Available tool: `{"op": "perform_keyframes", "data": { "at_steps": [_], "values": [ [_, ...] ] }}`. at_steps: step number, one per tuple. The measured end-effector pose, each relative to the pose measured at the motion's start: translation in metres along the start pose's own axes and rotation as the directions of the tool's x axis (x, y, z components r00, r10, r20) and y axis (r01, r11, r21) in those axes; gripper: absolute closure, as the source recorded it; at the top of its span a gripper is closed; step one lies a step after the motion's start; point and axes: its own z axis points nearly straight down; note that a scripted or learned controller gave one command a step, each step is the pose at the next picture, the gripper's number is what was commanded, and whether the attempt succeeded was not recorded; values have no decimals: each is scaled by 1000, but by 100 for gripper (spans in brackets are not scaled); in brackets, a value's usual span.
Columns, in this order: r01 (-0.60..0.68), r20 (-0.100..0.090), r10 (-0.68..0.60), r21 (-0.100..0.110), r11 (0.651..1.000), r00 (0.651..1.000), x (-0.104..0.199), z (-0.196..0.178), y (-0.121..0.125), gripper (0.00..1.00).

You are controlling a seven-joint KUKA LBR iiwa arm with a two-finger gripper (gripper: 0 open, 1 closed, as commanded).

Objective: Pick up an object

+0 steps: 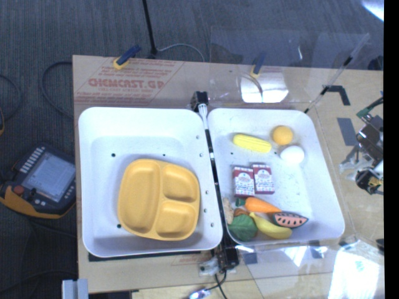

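The right bin (324, 167) holds several toy foods. A corn cob (252, 143), an orange ball (282, 134) and a white egg (292, 154) lie toward its far side. Two red boxes (254, 179) sit side by side in the middle. Near the front edge lie a carrot (262, 205), a watermelon slice (291, 219), a banana (272, 228) and a green vegetable (243, 227). Metal hardware that looks like my gripper (368, 161) hangs at the right edge of the view, outside the right bin and apart from every object. It is partly cut off.
The left bin (100, 136) holds a yellow divided plate (159, 199). A black divider strip (211, 161) runs between the bins. A clear plastic shield (299, 61) stands behind the right bin. A handheld pendant (40, 180) lies on the floor at left.
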Motion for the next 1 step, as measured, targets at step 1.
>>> {"op": "perform_keyframes", "data": {
  "at_steps": [1],
  "values": [
    [0,1,0,1,1000,1000,0,-9,0,100]
  ]
}}
